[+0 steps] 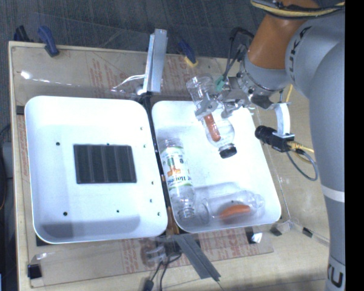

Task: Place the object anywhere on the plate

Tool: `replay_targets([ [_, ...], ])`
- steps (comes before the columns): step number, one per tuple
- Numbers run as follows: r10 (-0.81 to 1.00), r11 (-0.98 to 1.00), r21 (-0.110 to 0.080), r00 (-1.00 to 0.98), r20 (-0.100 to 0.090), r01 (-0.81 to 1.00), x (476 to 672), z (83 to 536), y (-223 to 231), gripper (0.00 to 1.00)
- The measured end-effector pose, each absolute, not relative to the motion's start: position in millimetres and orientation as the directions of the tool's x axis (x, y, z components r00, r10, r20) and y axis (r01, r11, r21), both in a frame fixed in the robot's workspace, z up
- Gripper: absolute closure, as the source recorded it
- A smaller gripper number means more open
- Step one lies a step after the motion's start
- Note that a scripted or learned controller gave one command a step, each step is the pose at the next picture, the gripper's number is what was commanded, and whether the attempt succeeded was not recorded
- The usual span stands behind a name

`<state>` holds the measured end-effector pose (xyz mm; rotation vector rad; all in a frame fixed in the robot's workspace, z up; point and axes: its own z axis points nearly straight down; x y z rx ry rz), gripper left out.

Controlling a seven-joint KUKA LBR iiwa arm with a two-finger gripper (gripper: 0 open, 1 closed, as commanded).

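- While the dark ribbed rectangular plate [104, 163] is lying flat mid-floor in the left shallow white bin [42, 117], nothing is resting on it; this is the drop target, and it is sitting well apart from the load.
- In the right white bin [262, 162], a clear plastic bottle with a green-and-white label [173, 170] is lying along the left wall, and a second clear bottle with something orange inside [232, 205] is lying along the near wall; neither is being touched.
- The two-finger gripper [213, 105] is hanging over the right bin's far end, jaws pinching a clear black-capped bottle with a red-orange item inside [217, 132], cap end drooping.
- Judgement: carry should be going leftward, high enough to clear the divider [153, 156] between bins.
- Release low over the plate's centre, since a round bottle is likely to roll.
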<state>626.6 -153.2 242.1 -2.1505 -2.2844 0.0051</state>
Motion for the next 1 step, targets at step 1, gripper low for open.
replay_targets([
  [1, 1.000, -0.008, -0.007, 0.008, 0.000, 1.000, 617.4, 198.0, -90.1, 1.00],
])
